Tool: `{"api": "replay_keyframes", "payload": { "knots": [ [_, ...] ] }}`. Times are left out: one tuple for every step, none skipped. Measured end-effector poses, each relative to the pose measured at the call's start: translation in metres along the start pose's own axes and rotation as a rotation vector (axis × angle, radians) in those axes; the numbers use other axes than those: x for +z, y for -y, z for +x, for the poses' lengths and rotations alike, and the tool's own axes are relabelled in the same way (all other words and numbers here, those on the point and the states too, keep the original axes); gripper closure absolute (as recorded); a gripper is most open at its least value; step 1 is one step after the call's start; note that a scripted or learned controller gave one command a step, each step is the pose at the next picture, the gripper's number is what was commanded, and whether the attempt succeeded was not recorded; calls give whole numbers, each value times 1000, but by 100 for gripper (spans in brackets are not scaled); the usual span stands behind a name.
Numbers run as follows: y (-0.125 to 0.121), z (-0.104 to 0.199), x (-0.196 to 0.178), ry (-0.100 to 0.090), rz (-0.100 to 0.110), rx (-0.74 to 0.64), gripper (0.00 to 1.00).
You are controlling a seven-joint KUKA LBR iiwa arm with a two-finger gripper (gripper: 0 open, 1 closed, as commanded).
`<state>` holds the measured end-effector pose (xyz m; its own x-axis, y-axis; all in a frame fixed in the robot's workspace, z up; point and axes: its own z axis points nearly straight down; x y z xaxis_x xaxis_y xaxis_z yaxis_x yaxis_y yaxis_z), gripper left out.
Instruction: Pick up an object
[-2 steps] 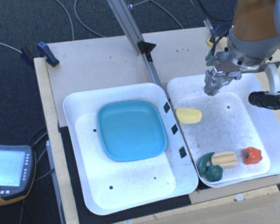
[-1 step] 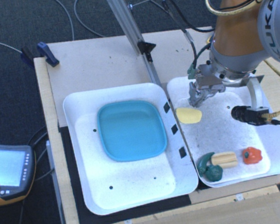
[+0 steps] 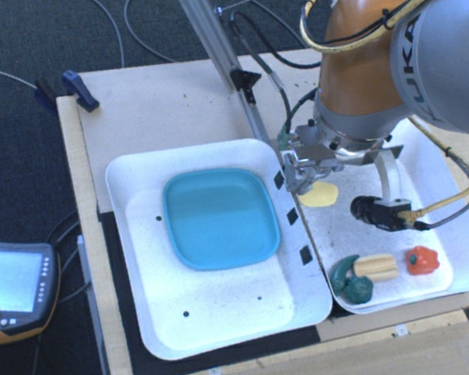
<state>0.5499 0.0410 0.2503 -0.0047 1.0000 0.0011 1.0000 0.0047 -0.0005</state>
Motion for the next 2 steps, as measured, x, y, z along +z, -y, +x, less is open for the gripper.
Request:
{"api": "replay_keyframes", "payload": {
  "knots": [
    [17,48,12,0,1,0,100],
    [16,46,11,1,-1,4,0]
  ]
}}
